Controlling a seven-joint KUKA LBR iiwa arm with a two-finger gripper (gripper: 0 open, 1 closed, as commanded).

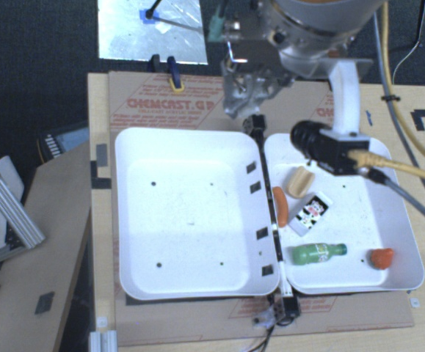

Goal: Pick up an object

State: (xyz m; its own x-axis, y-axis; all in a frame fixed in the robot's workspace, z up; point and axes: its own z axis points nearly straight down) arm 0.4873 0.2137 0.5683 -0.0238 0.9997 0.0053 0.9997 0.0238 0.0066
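Observation:
In the camera view my gripper [243, 103] hangs high above the far rim where the two bins meet, with nothing visible between its fingers. The right bin [403, 218] holds several objects: a tan wooden block [299, 182], an orange carrot-like stick [280, 206] lying along the left wall, a small white patterned box [310, 214], a green bottle [317, 252] on its side, and a red-orange tomato-like piece [380, 257] near the front right corner. The gripper stands well apart from all of them.
The left bin [190, 211] lies beside the right one on a cardboard sheet [168, 103]. A black camera unit on a white post [329, 147] overhangs the right bin's far edge. Yellow and grey cables [403, 174] run across the right side.

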